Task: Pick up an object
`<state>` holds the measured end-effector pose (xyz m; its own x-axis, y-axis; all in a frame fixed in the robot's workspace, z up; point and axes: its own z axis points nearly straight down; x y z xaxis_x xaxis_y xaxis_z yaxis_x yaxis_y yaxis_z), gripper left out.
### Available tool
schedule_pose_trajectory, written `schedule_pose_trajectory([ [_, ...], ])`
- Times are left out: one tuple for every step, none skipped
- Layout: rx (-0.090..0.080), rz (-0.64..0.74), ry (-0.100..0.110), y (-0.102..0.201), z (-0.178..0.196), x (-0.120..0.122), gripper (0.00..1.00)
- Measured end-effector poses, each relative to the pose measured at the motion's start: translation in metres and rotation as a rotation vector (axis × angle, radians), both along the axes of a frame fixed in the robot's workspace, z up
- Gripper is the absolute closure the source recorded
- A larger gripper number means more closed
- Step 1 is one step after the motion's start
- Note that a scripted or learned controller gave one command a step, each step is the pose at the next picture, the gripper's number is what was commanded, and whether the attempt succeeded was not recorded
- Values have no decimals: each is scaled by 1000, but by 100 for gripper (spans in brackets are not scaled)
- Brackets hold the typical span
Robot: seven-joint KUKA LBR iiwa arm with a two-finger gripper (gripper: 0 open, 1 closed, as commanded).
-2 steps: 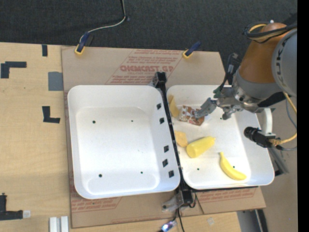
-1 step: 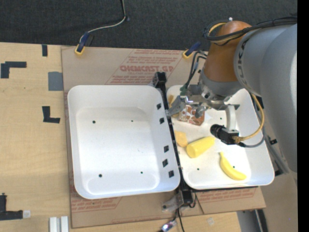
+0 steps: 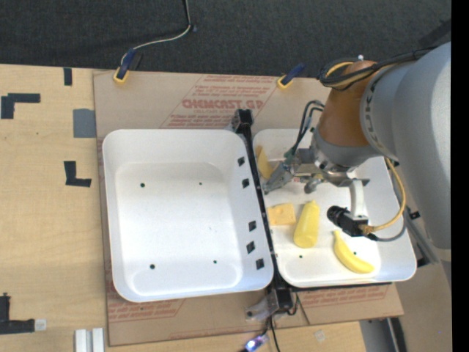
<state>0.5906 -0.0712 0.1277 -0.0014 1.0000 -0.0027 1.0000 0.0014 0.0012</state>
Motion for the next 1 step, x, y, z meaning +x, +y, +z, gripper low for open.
schedule_pose_trajectory([
  [3, -8, 5, -70, -36, -40, 0],
])
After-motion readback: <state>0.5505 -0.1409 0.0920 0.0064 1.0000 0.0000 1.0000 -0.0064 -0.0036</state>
